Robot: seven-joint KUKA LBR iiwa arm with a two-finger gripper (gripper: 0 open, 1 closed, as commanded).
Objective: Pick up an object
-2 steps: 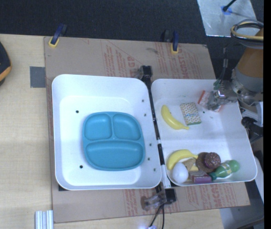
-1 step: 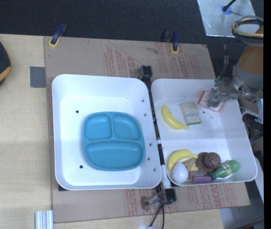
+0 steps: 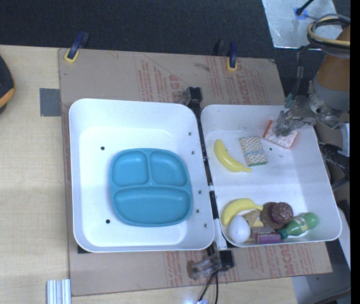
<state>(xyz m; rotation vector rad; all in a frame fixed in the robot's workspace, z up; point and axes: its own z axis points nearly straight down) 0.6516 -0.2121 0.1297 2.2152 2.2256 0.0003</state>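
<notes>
- Two white bins are seen side by side on the bench: the left bin (image 3: 88,170) and the right bin (image 3: 307,182).
- The gripper (image 3: 289,124) is placed low at about 1 o'clock in the right bin, over a small pink and white card (image 3: 282,137).
- The card seems to be touched or nearly touched by the gripper tip. It cannot be told if the tool is apart or together, as the tip is too small and dark.
- No thing is clearly seen held, so the step in hand is judged to be the reach and grab, not the lift.
- Next, a firm hold on the card, or on some other thing, would be needed. Then a straight lift would be called for. The card looks flat and thin, so it may be hard to get hold of.
- In the left bin, a blue plate (image 3: 150,187) with three parts is laid near the middle.
- In the right bin, a yellow banana (image 3: 229,157) is laid at about 10 o'clock. A small dotted box (image 3: 253,149) is seen just beside it, toward 3 o'clock.
- At 6 o'clock in the right bin, a heap is packed close together: a second banana (image 3: 238,208), a white egg (image 3: 239,231), a brown cake (image 3: 277,213) and a green thing (image 3: 300,224).
- The heap is kept well apart from the gripper.
</notes>
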